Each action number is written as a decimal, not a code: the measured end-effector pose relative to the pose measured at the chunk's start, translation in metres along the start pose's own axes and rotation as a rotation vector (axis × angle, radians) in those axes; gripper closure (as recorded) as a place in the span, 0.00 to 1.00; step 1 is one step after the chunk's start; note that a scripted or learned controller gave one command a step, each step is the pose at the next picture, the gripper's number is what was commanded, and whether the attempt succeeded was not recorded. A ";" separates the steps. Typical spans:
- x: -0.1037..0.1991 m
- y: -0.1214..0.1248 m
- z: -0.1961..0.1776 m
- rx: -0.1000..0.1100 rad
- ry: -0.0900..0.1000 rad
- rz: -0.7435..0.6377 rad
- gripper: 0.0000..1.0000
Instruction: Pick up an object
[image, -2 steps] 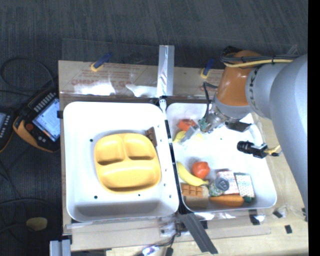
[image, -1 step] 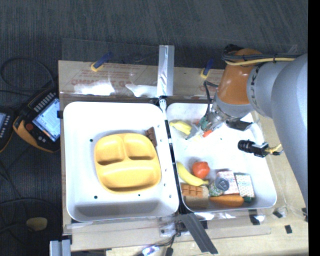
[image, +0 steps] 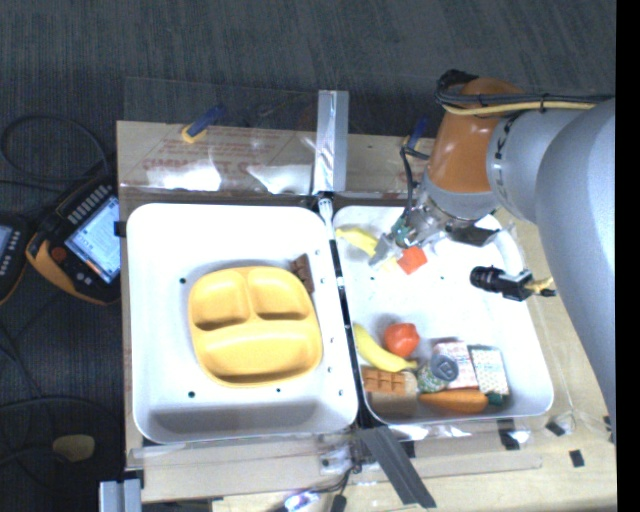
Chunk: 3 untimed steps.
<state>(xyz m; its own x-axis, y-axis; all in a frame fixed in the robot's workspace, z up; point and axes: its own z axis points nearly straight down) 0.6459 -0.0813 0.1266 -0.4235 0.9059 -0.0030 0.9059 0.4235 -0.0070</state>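
My gripper (image: 392, 246) hangs low over the far left part of the right bin (image: 520, 330). An orange-red block (image: 412, 260) lies right beside its tip, touching or nearly touching it. A small yellow piece (image: 356, 239) rests just left of the gripper, by the bin's wall. Whether anything is held is hidden by the wrist above.
Along the right bin's near side lie a banana (image: 371, 348), a red tomato (image: 402, 338), a brown waffle (image: 388, 381), a carrot (image: 455, 402), a round tin (image: 441, 372) and two small boxes (image: 487, 368). The left bin (image: 160, 250) holds a yellow divided plate (image: 255, 325) and a small brown piece (image: 302, 270).
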 end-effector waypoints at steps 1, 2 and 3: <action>0.052 0.049 -0.074 -0.004 0.003 0.010 1.00; 0.051 0.047 -0.055 -0.002 0.001 -0.060 1.00; 0.092 0.055 -0.070 -0.003 0.002 -0.101 1.00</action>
